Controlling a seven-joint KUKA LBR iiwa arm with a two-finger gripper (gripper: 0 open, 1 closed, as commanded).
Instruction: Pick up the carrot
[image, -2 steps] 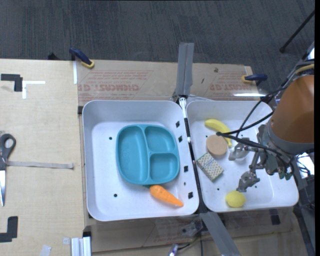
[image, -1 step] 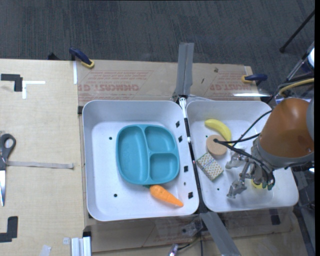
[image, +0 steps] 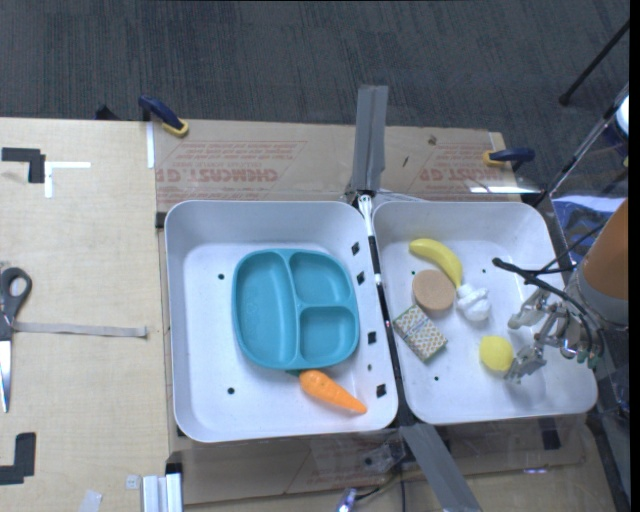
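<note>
Carrot (image: 332, 392) open above, teal tray (image: 296, 308) touching behind.

Orange carrot (image: 332, 392), teal tray (image: 296, 308)

A lab bench (image: 80, 250) (clamped cardboard (image: 260, 165), taped marks, scissors (image: 12, 300)).

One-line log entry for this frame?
carrot: left bin, beside teal tray | pincer: right bin, near lemon | carrot not grasped
</note>
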